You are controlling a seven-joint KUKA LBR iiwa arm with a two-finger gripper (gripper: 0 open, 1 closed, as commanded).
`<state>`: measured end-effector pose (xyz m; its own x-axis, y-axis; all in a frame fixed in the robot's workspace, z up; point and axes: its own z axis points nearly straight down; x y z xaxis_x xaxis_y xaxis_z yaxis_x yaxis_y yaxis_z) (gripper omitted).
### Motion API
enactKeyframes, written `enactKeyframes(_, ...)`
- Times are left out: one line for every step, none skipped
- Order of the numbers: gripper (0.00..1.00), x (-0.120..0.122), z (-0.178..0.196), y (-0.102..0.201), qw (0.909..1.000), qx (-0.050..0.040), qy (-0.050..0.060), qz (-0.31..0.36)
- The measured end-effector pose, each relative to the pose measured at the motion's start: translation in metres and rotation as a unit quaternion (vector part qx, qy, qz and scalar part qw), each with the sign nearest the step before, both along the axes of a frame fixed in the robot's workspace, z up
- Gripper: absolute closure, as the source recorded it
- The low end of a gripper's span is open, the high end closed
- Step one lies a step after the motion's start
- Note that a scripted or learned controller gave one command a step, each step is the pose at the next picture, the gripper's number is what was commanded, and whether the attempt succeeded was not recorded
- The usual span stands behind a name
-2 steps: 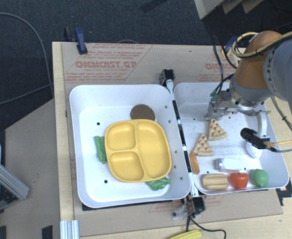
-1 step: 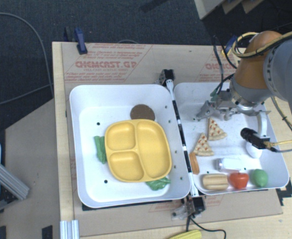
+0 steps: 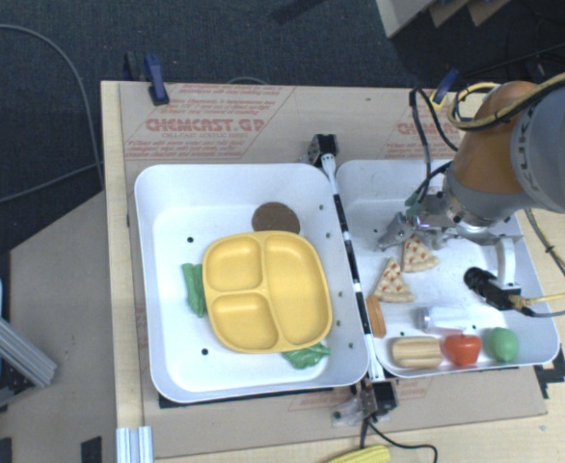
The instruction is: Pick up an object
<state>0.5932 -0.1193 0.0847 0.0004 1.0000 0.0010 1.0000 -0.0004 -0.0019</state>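
Cardboard-topped bench, right white bin (image 3: 543, 347): gripper (image 3: 413, 228) hangs above upper triangular pizza slice toy (image 3: 417, 255), slice just below-left of tips. Finger state: can't tell.

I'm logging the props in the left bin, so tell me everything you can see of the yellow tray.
The yellow tray is a rounded, plastic-looking divided plate with three compartments, two at its far side and one at its near side. It lies flat, slightly turned, in the left bin. A brown disc sits at its far edge, and green leafy pieces poke out at its left and near sides.
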Motion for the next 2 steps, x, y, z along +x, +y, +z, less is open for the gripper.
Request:
enactKeyframes(0.0,0.035,0.0,-0.025,1.0,-0.0012,-0.002,0.0)
enactKeyframes(0.0,0.0,0.0,-0.008,1.0,0.0001,0.0,0.0)
